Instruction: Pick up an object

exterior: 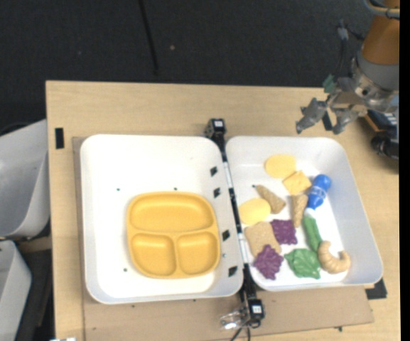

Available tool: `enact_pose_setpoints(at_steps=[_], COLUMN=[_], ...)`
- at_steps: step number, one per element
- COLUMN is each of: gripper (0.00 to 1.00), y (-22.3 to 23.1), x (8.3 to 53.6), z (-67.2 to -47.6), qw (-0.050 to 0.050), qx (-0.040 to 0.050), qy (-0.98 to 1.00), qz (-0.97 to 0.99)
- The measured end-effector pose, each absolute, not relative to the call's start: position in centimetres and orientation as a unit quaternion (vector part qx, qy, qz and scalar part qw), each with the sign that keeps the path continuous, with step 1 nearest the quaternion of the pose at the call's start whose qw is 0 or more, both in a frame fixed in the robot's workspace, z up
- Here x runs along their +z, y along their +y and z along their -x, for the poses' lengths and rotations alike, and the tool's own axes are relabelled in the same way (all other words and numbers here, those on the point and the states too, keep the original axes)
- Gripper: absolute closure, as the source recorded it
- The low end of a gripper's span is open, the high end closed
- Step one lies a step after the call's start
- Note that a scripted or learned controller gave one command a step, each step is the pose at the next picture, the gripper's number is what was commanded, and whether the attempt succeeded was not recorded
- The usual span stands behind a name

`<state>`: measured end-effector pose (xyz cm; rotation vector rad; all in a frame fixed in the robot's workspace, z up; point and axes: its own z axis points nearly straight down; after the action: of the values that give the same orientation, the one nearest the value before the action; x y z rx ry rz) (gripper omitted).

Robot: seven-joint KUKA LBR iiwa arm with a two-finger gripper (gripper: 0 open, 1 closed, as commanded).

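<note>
The toy food sits in the right bin (347, 190). A blue toy (319, 189) lies near the far side, just beside a yellow block (296, 182). It looks small, light, hard and a bit slippery, so I think a grab across its middle would be best. A purple bunch (268, 261) and a green leafy piece (303, 263) lie at the near end. The left bin (101, 190) holds a yellow tray (172, 233). The claw (323, 117) hangs over the counter (155, 105) just behind the right bin. It looks spread apart, with nothing in it.
</note>
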<state>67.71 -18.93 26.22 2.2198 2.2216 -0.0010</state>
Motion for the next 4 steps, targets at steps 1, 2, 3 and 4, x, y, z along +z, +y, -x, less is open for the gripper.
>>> enact_pose_setpoints(at_steps=[1, 2, 3, 4], gripper=[0.0, 0.0, 0.0, 0.0], y=[-17.9, -12.4, -9.9, -12.0], x=[13.2, 10.0, 10.1, 36.2], z=[-61.3, -55.0, -48.7, -49.2], qw=[-0.005, -0.002, -0.002, 0.008], qx=[-0.0036, -0.0011, -0.0011, 0.0049], qy=[0.707, 0.706, 0.706, 0.708], qz=[-0.708, -0.708, -0.708, -0.707])
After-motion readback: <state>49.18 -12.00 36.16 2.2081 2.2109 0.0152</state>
